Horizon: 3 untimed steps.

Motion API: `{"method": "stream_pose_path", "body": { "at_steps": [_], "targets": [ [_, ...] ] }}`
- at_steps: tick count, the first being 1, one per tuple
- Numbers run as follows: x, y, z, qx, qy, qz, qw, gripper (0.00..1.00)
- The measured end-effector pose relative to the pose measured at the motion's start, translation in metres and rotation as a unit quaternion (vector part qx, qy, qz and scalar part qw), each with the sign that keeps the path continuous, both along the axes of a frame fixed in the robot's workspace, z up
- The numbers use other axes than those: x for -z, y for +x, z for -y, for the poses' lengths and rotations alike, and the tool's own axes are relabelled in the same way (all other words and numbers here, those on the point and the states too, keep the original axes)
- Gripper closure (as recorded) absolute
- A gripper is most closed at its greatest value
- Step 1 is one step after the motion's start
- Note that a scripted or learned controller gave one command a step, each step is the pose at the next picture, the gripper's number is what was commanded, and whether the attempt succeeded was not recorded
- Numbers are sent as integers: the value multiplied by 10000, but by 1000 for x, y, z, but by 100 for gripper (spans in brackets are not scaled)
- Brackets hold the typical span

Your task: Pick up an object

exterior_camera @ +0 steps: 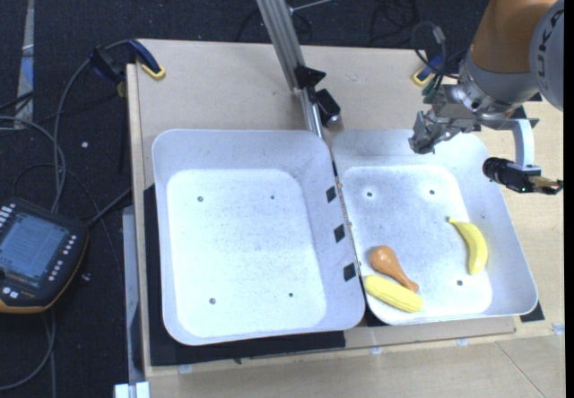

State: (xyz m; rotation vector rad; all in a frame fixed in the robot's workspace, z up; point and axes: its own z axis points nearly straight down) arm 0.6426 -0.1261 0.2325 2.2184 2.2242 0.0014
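In the right bin [502,235] lie a yellow banana [472,244] at the right side, an orange-brown pear-shaped piece [393,263] near the front left, and a yellow corn-like piece [392,294] just in front of it. My gripper [424,142] hangs above the bin's back edge, well behind all three objects. Nothing shows beneath it.
The left bin [179,172] sits beside the right one. A slanted metal pole [280,20] with a clamp rises behind the seam between the bins. A pendant [31,253] lies off the bench at the left. Cables run along the floor.
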Motion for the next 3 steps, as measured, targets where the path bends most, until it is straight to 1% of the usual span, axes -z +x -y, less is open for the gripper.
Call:
{"method": "stream_pose_path", "body": {
  "at_steps": [1, 3],
  "targets": [
    [10, -18, -50, -4, 2, -5, 10000, 100],
    [-12, -52, -139, -7, 3, 0, 10000, 100]
  ]
}}
